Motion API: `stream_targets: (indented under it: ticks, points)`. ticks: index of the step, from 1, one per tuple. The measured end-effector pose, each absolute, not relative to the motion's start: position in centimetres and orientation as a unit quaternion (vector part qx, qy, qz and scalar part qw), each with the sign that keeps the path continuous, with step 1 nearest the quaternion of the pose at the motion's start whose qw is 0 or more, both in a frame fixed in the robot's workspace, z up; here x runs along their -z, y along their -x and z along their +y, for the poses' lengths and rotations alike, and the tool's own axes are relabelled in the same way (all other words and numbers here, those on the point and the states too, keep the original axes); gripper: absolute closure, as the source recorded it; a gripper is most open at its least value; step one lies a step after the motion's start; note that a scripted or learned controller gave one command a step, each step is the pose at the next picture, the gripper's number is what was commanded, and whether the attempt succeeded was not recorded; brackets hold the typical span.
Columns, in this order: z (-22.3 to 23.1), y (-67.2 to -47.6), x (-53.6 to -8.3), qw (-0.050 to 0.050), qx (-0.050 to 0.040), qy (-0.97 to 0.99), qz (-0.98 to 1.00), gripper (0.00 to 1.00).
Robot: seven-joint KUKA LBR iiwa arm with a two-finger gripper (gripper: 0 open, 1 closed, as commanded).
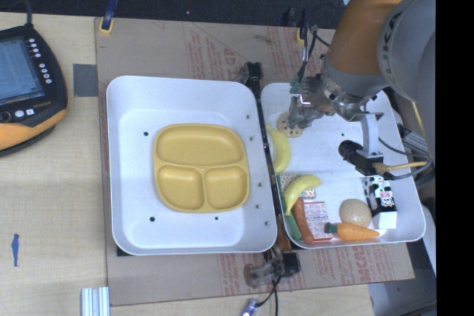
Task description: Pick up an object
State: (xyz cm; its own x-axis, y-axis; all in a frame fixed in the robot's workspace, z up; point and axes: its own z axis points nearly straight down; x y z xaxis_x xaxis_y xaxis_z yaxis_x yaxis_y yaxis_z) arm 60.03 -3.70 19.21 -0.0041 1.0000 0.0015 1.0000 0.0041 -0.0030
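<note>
Banana [280, 150] just below claw [298, 117]

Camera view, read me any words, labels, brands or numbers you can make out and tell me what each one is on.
None can be read for certain.
Cardboard sheet under the bins: red print, too faint to read.
Red food box in the right bin: label too small.
Handheld pendant, left of the bench: screen blurred.
Black-and-white carton: pattern, no readable text.

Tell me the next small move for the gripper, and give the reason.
Probably a short shift toward the yellow banana, then down onto it. The gripper hangs over the right bin near its far left corner, and the banana lies just below it along the bin's left wall. The carrot and egg lie farther off, at the near end.
</note>
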Motion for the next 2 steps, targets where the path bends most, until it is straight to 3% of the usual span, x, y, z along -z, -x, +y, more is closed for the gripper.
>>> stream_targets:
  ticks: [1, 2]
  points:
    - [-3.7, -60.0, -19.2, 0.002, -0.0010, 0.706, -0.708, 0.00]
    - [-5.8, -63.5, -19.2, 0.001, -0.0008, 0.706, -0.708, 0.00]
